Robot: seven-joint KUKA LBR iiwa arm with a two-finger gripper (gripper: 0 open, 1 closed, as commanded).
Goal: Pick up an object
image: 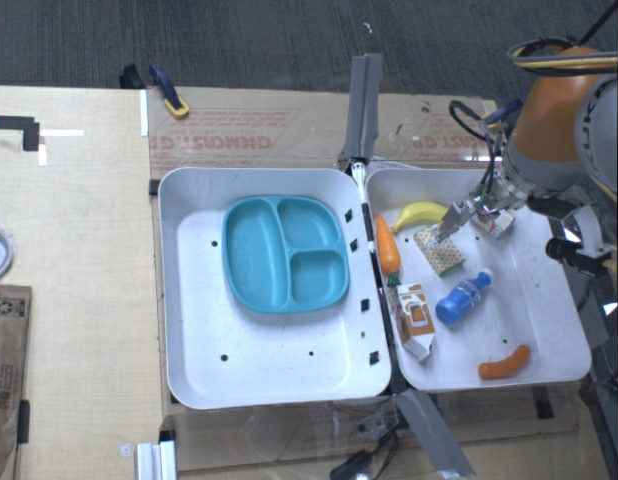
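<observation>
Faintly, mirrored red lettering [229, 140] crosses cardboard [289, 128] behind both bins.

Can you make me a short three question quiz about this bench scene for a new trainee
1. True or false: the teal divided plate lies in the left bin.
2. Which thing lies nearest the claw? A) sausage B) banana C) blue bottle
3. Fill in: the carrot lies against the right bin's ____ wall.

Key: 1 true; 2 B; 3 left
</observation>
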